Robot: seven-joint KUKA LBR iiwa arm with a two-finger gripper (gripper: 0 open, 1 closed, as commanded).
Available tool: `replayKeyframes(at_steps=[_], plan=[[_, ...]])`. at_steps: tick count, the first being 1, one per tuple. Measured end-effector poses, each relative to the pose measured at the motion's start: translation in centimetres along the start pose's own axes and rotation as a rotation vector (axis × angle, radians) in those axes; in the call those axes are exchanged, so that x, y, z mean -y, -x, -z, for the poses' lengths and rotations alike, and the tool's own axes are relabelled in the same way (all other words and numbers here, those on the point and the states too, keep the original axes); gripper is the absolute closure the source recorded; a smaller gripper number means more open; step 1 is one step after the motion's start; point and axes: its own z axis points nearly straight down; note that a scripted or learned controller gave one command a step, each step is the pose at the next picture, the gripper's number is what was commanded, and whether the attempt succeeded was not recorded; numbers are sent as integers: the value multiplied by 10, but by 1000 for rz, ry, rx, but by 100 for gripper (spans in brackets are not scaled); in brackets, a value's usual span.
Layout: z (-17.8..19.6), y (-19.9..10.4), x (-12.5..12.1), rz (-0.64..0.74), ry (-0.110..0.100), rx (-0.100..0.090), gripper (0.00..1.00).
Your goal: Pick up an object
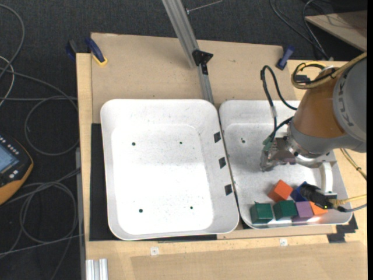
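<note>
View: one fixed camera, mounted above the bench [175,255] | Direction: angled down at a slant | Range: far enough that both white bins [157,168] and surrounding floor were framed | Arm [326,109] was seen entering from the right.

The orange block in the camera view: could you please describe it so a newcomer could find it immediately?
Look in the right bin, at the cluster in its near corner. The orange block sits tilted above the green block and purple block, nearest the gripper, alone in its bright orange colour.

Matt white plastic bins [116,174], wood bench [145,63]
</note>
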Motion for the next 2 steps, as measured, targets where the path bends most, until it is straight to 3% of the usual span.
replayKeyframes(at_steps=[2], plan=[[98, 4, 0, 2, 7, 3, 100]])
